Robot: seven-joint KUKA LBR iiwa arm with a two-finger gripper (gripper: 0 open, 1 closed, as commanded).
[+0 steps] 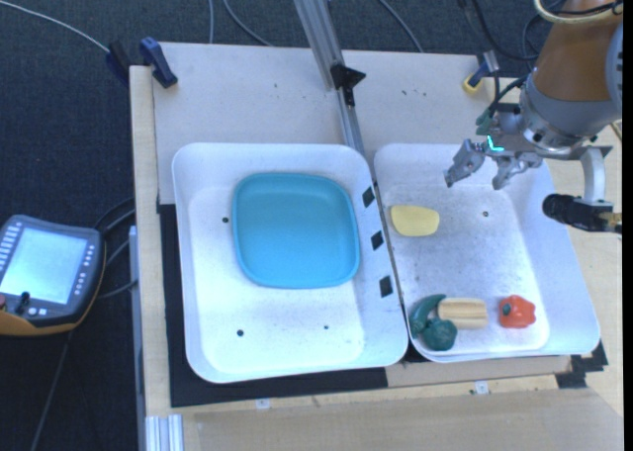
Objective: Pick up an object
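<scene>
The claw (485, 170) hangs over the upper part of the right bin (554, 271) with its two fingers (459, 167) spread apart and nothing between them. The arm (579, 53) behind it runs off the picture's top and right edges, so most of it is cut off. Just below and left of the claw, near the bin's left wall, lies a yellow piece (414, 221). Well below the claw, along the bin's near edge, sit a green item (433, 324), a tan block (462, 314) touching it and partly overlapping it, and a red-orange piece (515, 312); their exact kinds are hard to make out. Far left of the claw, a blue tray (295, 229) rests in the left bin (198, 241).
</scene>
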